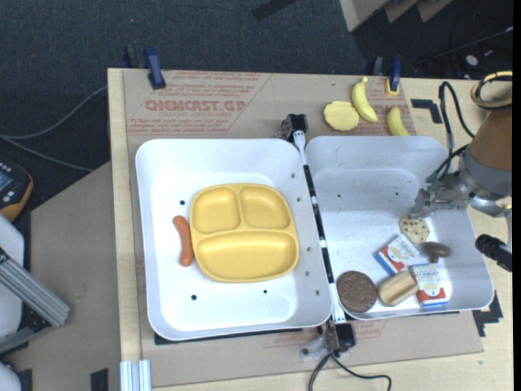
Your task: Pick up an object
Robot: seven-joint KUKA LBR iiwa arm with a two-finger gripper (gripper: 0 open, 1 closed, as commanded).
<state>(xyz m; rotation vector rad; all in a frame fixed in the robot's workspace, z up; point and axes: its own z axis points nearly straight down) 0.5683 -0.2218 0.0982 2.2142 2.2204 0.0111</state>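
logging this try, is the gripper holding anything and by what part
Cannot be told. The gripper is low in the right bin, just above the cookie, but nothing shows between its fingers.

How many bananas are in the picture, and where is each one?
2. One banana lies on the bench behind the right bin, beside a round yellow piece. The other banana lies further right, at that bin's back rim. The arm may hide others.

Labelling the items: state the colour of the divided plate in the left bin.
Yellow; the divided plate shows best in the camera view.
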